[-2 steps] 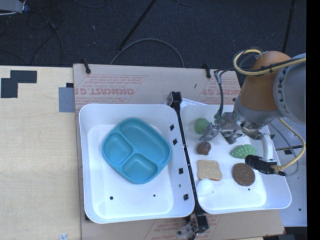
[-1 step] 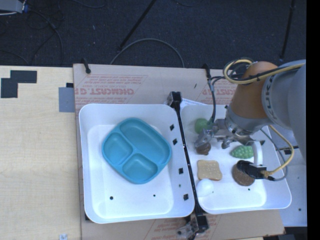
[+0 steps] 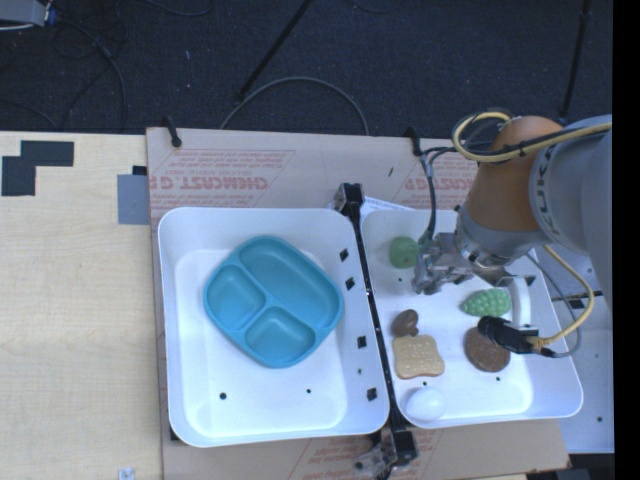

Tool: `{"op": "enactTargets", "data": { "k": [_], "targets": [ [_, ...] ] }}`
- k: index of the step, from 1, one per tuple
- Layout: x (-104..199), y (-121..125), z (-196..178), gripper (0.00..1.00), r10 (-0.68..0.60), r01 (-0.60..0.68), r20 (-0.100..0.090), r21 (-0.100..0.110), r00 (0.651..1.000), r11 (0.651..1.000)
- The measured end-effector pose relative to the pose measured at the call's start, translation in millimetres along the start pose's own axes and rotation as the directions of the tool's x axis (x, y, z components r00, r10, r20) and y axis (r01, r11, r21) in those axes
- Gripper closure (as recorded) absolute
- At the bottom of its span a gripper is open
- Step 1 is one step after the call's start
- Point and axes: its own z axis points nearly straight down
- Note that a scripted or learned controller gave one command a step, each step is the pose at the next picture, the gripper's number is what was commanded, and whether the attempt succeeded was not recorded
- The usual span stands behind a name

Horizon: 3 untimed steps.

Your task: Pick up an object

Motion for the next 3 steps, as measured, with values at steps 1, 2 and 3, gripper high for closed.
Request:
{"op": "enactTargets", "data": {
  "k": [1,2,3],
  "targets": [
    [-2,-4,-62,1.00,0.000,0.000,0.001,-0.008,1.000,1.000],
    [-3,-4,-114,1.00,-0.005,0.005,0.002,-0.009,1.000,1.000],
    [45,-15,-121,1.00,-0.009,0.009,-0.001,-0.002,1.000,1.000]
  ]
}}
